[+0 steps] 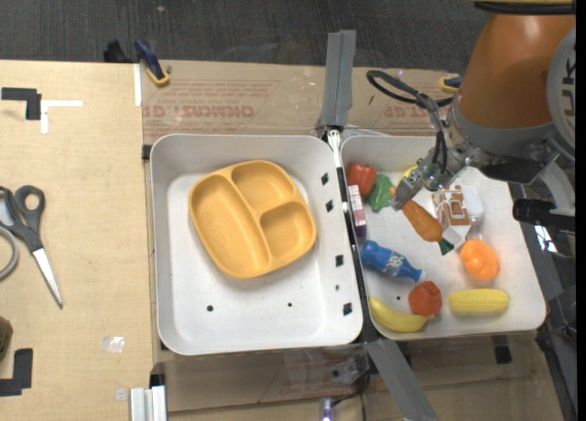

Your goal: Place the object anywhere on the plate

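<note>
A yellow three-compartment plate (252, 218) lies in the left bin (183, 318) with nothing on it. The right bin (522, 314) holds several toy foods: a red pepper (362, 177), a green piece (381, 192), an orange carrot (423, 221), a blue bottle (390, 261), an orange fruit (480, 259), a red tomato (424, 298), a corn cob (477, 300) and a banana (396, 316). My gripper (409, 188) hangs low over the right bin, just above the carrot's upper end and beside the green piece. Its fingertips are too small and cluttered to read.
A white and red carton (455, 205) lies right of the carrot. A pink and white packet (356, 209) leans on the divider between the bins. Scissors (32, 236) rest on the wooden bench at far left. The arm's orange band (513, 62) looms over the right bin's back corner.
</note>
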Robot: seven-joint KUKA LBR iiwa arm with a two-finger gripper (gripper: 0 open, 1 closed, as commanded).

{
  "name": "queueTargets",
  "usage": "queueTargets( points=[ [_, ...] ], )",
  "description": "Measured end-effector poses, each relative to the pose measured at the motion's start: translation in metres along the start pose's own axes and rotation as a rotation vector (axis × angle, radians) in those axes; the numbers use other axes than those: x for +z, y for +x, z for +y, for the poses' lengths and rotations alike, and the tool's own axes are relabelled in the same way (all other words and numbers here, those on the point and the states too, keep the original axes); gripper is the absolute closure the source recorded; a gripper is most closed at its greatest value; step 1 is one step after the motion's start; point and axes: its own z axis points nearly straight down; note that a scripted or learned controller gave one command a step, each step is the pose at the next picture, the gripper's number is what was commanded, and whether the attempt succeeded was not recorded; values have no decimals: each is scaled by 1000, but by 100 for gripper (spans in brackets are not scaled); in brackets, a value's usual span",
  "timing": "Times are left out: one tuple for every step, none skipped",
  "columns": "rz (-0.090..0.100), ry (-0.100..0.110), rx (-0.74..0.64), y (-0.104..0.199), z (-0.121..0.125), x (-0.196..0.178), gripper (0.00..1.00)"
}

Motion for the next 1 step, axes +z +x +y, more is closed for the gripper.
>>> queueTargets(
  points=[
    [1,0,-94,44,44,68,100]
  ],
)
